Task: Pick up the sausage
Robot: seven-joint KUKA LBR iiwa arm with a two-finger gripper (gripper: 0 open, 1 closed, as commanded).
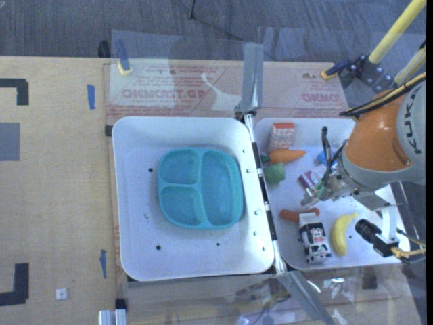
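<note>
Nearest of all, at the near edge of the right bin (289, 248), a small black and white box (314, 240) lies beside a yellow banana (342, 233), which curves just to its right. Above them the gripper (318, 194) hangs over the middle of that bin, carried by the grey arm (379, 175) with its orange band, which comes in from the right. From this angle I cannot tell whether the gripper is open or closed, and nothing can be seen held in it. The sausage (289, 215), short and reddish brown, lies flat on the bin floor just near and to the left of the gripper, apart from it. It is close to the bin's left wall, and its right end comes up near the far end of the black and white box. Just to the far left of the gripper is a small purple thing (310, 179), and farther off is a small blue one (322, 157). Along the left wall sits a round green piece (275, 172), then an orange carrot (287, 156) lying crosswise, then a small carton (282, 137) in the far left corner. Across the divide, the left bin (135, 141) bears a teal divided plate (200, 188) at its middle. Both bins rest on the pale wooden desk (54, 181).
</note>
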